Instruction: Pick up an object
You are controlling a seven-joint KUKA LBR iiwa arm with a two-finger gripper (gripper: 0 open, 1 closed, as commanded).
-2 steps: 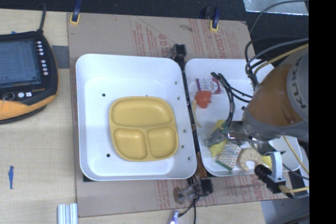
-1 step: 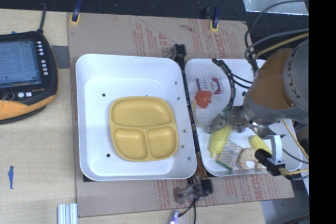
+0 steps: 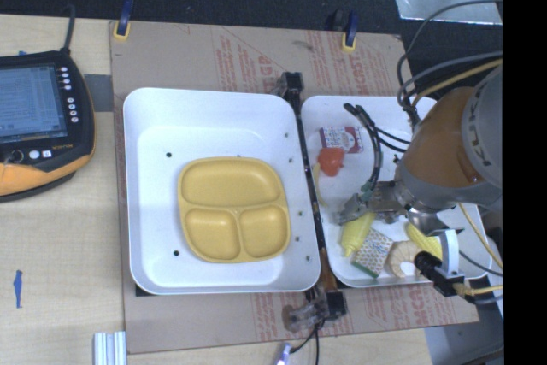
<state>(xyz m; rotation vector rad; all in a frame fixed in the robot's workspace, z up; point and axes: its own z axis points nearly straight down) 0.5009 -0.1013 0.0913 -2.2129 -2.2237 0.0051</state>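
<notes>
- We see a light wooden counter (image 3: 60,269) under brown cardboard (image 3: 214,55).
- Left of the cardboard lies a black-and-orange control tablet (image 3: 38,120).
- The pincer's (image 3: 363,205) state we cannot tell.

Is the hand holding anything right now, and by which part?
Cannot be told: the hand is low in the right bin above a yellow item, its tips hidden.

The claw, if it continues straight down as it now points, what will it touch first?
Probably the yellow bottle, which lies just below the claw in the right bin. Depth is unclear from this slanted view, so it might meet the bin floor beside it instead.
</notes>
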